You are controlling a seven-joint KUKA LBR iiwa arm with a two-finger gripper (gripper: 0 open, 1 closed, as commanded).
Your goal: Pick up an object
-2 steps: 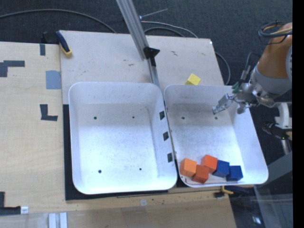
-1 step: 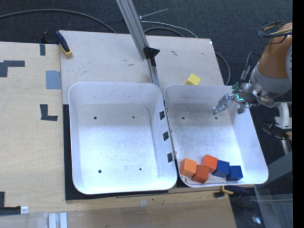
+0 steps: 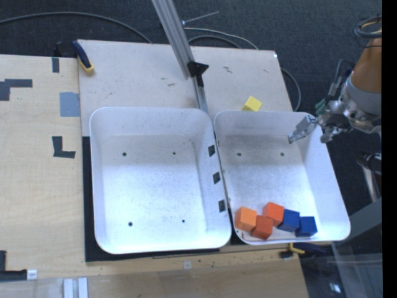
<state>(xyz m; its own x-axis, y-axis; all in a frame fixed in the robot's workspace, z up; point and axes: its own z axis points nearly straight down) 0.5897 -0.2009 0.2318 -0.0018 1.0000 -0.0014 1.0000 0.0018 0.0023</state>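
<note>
No brand, label or readable writing shows anywhere on the bench.

The small cube-shaped blocks lie clustered in the near corner of the right-hand shallow white bin (image 3: 322, 166) — three orange blocks (image 3: 259, 219) on the left of the cluster and two blue blocks (image 3: 296, 222) on its right, touching one another in a short row that runs roughly along the bin's near wall. Being cubes, they have no clear long axis.

The grey two-finger gripper (image 3: 302, 131) hangs over the far right rim of that bin, well apart from the blocks, pointing left into the bin. Its jaws carry nothing; how wide they stand cannot be told.

A small yellow block (image 3: 252, 104) lies on the bench just beyond the bin's far wall.
</note>
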